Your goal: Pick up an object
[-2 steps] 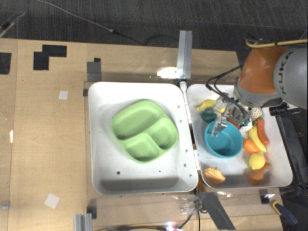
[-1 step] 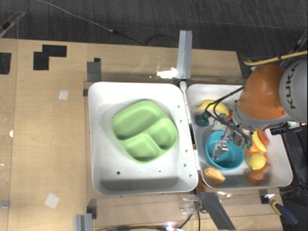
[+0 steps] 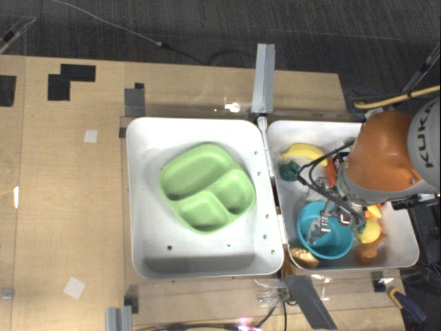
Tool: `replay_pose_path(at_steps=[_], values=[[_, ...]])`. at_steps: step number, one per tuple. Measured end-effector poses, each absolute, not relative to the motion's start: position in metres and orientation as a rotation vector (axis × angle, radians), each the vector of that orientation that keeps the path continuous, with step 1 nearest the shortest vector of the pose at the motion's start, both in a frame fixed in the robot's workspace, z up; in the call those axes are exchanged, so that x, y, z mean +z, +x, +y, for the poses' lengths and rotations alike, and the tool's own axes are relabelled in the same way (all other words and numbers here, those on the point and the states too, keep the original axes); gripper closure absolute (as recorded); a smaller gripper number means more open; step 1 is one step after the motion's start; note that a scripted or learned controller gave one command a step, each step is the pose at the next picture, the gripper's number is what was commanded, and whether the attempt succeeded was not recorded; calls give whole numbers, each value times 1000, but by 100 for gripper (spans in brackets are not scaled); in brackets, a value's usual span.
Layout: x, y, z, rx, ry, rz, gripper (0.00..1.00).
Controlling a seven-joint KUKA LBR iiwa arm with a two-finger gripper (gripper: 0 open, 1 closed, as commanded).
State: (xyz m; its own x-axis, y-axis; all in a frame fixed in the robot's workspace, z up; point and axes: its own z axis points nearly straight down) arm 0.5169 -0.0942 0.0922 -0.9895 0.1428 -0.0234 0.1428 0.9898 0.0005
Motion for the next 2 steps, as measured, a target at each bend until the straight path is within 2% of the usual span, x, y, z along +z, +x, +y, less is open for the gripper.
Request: replay_pose_path(at_steps=[1, 2], values=[[93, 496, -91, -10, 26, 3110, 0], [109, 539, -81, 0, -213, 3125, 0]])
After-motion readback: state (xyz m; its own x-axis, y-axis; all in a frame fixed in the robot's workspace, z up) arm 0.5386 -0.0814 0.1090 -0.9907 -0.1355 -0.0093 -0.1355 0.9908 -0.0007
